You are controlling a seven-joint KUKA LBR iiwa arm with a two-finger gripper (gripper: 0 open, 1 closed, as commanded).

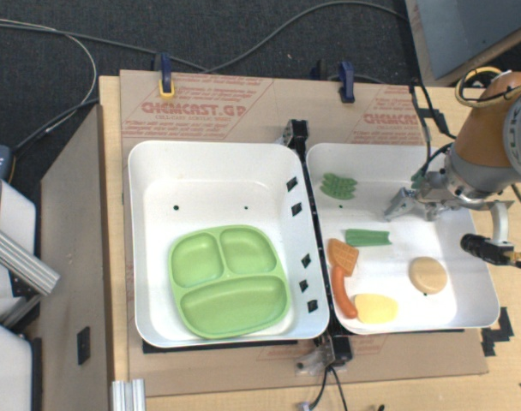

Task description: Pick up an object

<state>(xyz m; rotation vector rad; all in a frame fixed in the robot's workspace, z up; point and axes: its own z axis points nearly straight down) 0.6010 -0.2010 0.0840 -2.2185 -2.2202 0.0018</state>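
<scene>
Nearest the camera, at the front of the right bin [479,315], a yellow piece [375,307] lies against the lower end of a long orange-red sausage-shaped piece [342,292], which runs along the bin's left wall. Just right of these sits a round tan disc [428,275], apart from both. In the left bin [149,229], a light green divided plate [230,279] with three compartments rests toward the front, tilted slightly in the view. Further back in the right bin, an orange wedge-shaped piece [344,256] touches the top of the sausage-shaped piece, and a flat dark green strip [367,238] lies just beyond it, near the bin's middle. Further still, a leafy green piece [338,186] lies near the back left part of the same bin. The gripper [412,205] is over the back right part of that bin, its fingers [399,204] spread apart and pointing toward the left, with nothing between them; the leafy piece and the strip are both near it but not touching. The grey arm with its orange band [483,139] comes in from the right edge behind it. Beyond both bins, the brown tabletop [243,101] carries a yellow clamp [165,75] and a blue clamp [346,82] at its far edge, and black cables [243,45] trail over the dark floor.
</scene>
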